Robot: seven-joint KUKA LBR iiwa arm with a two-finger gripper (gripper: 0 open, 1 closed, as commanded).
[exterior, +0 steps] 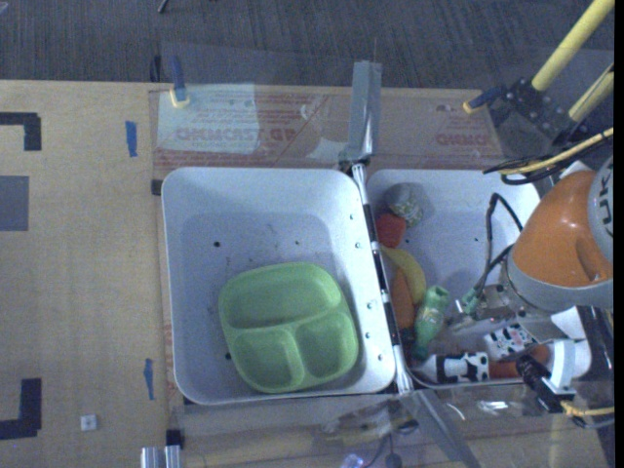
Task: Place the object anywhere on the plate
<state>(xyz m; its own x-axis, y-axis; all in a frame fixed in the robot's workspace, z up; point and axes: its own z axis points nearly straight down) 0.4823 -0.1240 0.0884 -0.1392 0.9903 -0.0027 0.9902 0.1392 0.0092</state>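
Camera view, claw (pixel 478 305) state unclear, green bottle (pixel 430 316) just beside, plate (pixel 289 327) apart.

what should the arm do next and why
Probably lower the gripper onto one item in the right bin, perhaps the green bottle: the toys lie clustered there, and the green plate in the left bin carries nothing.
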